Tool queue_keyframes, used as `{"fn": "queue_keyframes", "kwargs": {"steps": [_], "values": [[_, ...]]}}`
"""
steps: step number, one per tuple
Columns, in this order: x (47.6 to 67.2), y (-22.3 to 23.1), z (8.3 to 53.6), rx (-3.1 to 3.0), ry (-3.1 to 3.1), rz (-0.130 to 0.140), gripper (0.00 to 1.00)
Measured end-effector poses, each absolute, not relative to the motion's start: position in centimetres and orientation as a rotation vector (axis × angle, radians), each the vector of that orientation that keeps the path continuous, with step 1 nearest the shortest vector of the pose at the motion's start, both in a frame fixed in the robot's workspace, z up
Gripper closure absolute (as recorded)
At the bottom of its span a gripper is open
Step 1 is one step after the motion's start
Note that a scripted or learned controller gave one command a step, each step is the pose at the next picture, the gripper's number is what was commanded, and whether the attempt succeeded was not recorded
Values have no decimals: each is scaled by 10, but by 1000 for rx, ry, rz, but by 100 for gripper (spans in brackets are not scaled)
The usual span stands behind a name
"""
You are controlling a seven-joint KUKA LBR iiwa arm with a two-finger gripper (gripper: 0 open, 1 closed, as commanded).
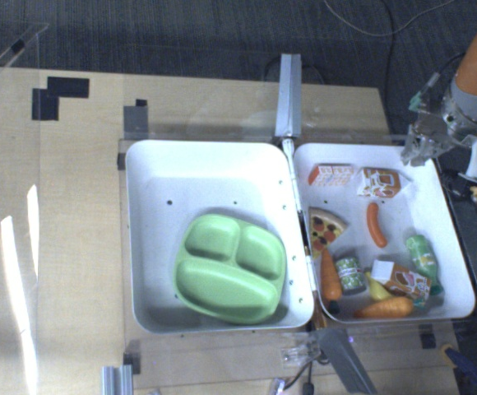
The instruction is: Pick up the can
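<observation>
The can is small, with a green label and a dark top. It stands in the front part of the right white bin, between an orange carrot and a brown packet. My gripper hangs over the bin's back right corner, far behind and to the right of the can. It is open with nothing between its fingers.
The right bin also holds two small boxes, a sausage, a pizza slice, a green bottle and a second carrot. A green divided plate lies in the left bin.
</observation>
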State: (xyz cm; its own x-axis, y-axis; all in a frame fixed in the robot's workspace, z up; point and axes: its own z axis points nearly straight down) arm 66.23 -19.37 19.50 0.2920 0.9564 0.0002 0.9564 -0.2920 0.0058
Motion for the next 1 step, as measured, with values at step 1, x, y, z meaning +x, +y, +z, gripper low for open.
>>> {"fn": "queue_keyframes", "kwargs": {"steps": [1], "values": [[662, -193, 195, 2521, 1867, 5, 0]]}}
